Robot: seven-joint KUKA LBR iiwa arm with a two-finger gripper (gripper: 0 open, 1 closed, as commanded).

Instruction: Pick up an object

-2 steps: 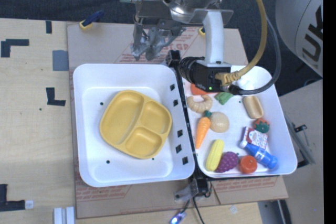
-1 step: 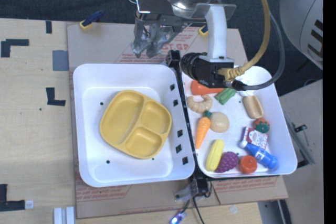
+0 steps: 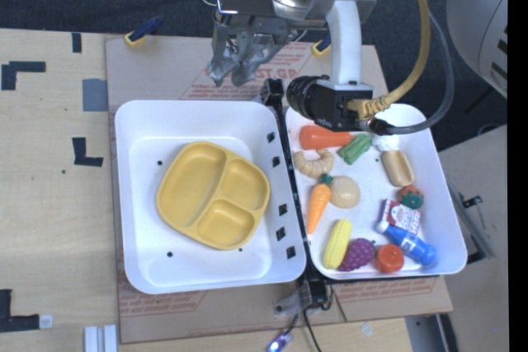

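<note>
- Yellow sectioned plate (image 3: 213, 195) lies flat in the left bin (image 3: 136, 124), tilted a little off square to the walls, with nothing else beside it.
- Right bin (image 3: 437, 169) holds the small toy food: a carrot (image 3: 317, 206), a corn cob (image 3: 337, 243), a grape bunch (image 3: 358, 254), a pale roll (image 3: 345, 192), a bun-like piece (image 3: 398, 167), a blue bottle (image 3: 412, 246) and a small red-and-white carton (image 3: 399, 218), all crowded together.
- Pincer (image 3: 239, 66) hangs over the table just beyond the far rim of the left bin, clear of both bins. Nothing sits between its fingers; whether they are spread or pressed together I cannot tell from this angle.
- Judgement on handling: the toy pieces look like light, stiff plastic with smooth, rounded skins, so likely to slip out of a pinch. Nothing looks fragile.
- Best holds, as I read it: carrot or corn across the narrow width at mid-length; both lie with some free room at the sides.
- Plate is the poorer choice: broad, low, and only a thin rim to catch.
- Risk: neighbours touching in the right bin may get nudged or lifted along.
</note>
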